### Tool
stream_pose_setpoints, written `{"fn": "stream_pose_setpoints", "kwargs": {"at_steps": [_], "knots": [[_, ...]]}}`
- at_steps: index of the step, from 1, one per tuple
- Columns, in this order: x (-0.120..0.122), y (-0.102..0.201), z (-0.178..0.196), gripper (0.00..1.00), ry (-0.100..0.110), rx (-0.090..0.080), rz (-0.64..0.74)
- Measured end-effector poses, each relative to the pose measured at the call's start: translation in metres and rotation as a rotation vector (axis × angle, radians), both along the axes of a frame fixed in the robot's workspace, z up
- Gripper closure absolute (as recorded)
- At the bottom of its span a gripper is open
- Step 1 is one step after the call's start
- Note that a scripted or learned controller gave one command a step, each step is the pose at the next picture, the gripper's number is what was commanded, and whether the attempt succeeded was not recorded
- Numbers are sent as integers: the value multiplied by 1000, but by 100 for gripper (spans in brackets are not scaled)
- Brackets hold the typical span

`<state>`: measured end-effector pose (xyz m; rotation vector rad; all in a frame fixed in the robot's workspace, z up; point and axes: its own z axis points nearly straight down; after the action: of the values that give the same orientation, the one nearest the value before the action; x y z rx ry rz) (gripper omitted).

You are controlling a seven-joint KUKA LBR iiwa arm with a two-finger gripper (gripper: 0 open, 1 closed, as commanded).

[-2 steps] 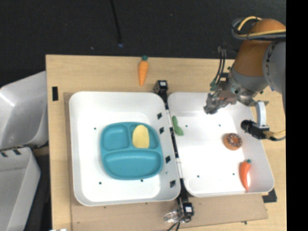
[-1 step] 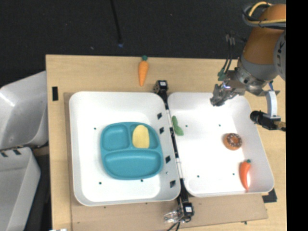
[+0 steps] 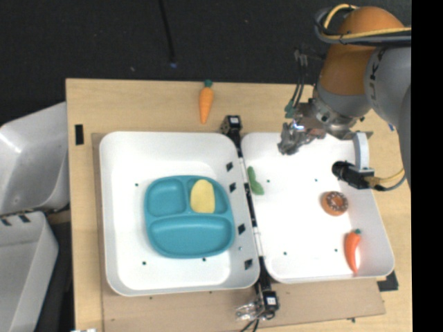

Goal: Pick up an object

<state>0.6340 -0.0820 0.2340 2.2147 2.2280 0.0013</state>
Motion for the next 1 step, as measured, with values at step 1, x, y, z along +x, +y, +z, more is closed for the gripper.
{"fn": "stream_pose_setpoints", "kwargs": {"at_steps": [1], "knots": [[-4, 50, -7, 100, 1, 0, 0]]}}
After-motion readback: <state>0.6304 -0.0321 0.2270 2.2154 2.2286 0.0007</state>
